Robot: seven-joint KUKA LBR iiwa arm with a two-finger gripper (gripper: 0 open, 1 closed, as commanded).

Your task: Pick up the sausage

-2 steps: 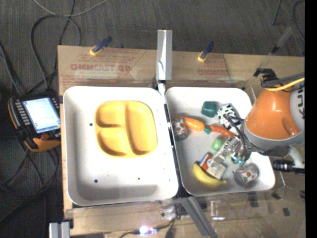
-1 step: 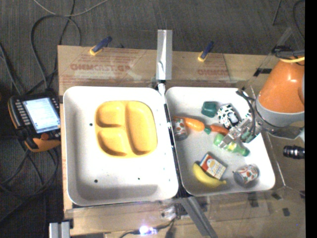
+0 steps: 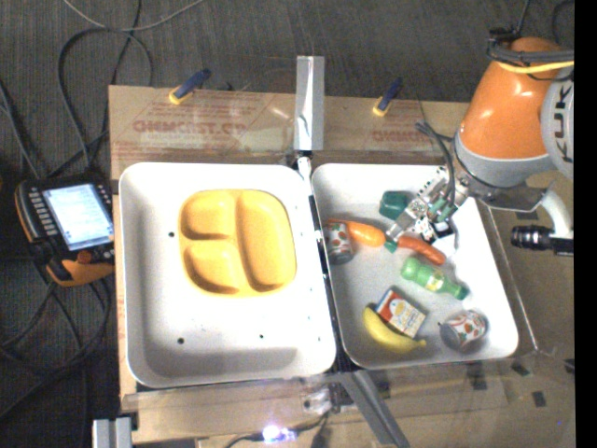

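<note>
The sausage [image 3: 422, 247], a short red-orange link, lies in the right bin [image 3: 494, 250] near its middle, pointing toward the lower right. My gripper [image 3: 425, 215] hangs directly over its upper end, reaching in from the orange-banded wrist [image 3: 508, 110] at the right. The gripper's body hides part of the sausage, and I cannot make out any contact between them. A teal object [image 3: 395, 202] sits just left of the gripper.
The right bin also holds an orange carrot [image 3: 367, 234], a small can [image 3: 338, 241], a green bottle [image 3: 432, 276], a carton [image 3: 401, 313], a banana [image 3: 390, 336] and another can [image 3: 464, 329]. A yellow divided plate [image 3: 238, 241] lies in the left bin [image 3: 149, 325].
</note>
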